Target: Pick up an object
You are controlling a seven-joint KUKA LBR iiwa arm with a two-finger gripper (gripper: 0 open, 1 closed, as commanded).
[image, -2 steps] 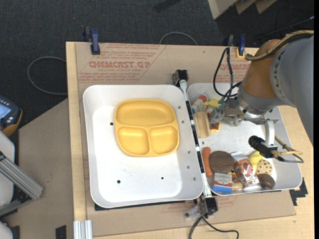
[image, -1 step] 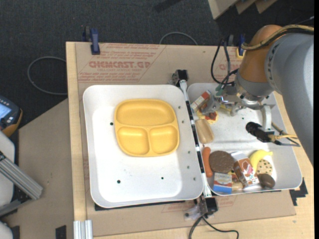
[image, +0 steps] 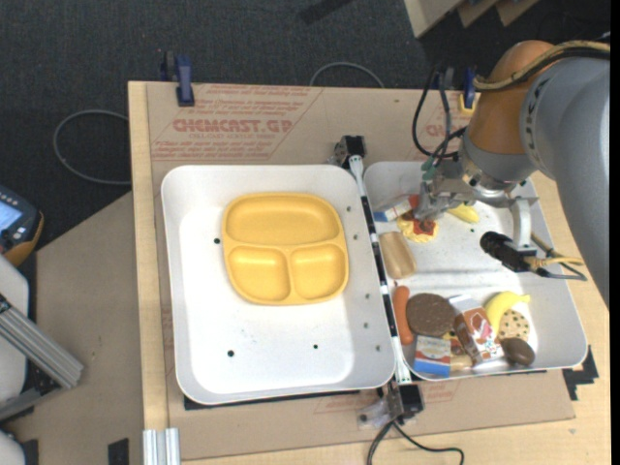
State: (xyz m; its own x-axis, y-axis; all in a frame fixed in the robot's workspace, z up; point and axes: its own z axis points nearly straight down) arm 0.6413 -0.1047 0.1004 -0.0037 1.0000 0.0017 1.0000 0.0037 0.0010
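Note:
My gripper [image: 429, 200] is down in the far left part of the right bin [image: 552, 294]. It stands right over a small red and yellow toy [image: 420, 225], and I cannot tell whether it touches it. A small blue and white piece [image: 388, 212] lies just to its left, and a yellow piece [image: 466, 214] just to its right. A tan wooden cylinder [image: 396, 255] lies a little nearer, by the bin's left wall.
The left bin [image: 194, 289] holds a yellow divided plate [image: 284, 245]. At the near end of the right bin lie an orange carrot [image: 402, 310], a brown round patty [image: 429, 313], a banana [image: 504, 305], a cookie [image: 516, 325], a small carton [image: 475, 333] and other toy food.

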